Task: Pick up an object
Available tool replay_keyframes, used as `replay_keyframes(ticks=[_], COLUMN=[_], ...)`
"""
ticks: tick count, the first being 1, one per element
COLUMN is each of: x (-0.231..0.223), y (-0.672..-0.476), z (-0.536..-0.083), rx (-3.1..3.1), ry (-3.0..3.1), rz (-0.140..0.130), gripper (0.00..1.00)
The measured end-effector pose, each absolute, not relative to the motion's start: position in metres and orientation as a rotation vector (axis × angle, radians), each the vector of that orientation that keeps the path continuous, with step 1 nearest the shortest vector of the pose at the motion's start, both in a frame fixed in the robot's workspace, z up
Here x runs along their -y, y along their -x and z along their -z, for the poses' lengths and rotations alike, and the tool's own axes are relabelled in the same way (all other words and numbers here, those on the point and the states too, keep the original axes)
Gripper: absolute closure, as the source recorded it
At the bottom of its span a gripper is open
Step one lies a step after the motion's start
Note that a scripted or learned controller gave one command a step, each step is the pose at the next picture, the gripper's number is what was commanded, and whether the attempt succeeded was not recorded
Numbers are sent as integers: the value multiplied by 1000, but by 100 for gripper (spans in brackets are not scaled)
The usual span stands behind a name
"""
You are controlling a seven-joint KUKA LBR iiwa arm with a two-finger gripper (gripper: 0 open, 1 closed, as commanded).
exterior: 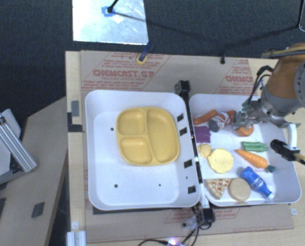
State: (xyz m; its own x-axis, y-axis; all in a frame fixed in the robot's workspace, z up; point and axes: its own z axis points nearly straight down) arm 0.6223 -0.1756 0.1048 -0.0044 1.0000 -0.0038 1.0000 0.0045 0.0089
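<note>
Left bin holds a yellow divided plate at frame centre, right bin holds toy food, and the gripper sits low at that bin's upper part, its opening unreadable, beside an orange round piece near the sausage.

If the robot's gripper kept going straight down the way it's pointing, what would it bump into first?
Probably the orange round toy, right by the gripper in the right bin. It could just miss and meet the bin floor, because depth is hard to judge from this slanted view.
</note>
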Motion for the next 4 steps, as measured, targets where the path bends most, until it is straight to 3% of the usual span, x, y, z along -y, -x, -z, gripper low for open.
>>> replay_keyframes(ticks=[2, 3, 4], x=[180, 180, 134], y=[-623, -624, -602], z=[-214, -226, -216], rx=[-2221, -2225, -2231], ry=[-2211, -2213, -2214], rz=[-7, -4, -1], gripper=[100, 100, 100])
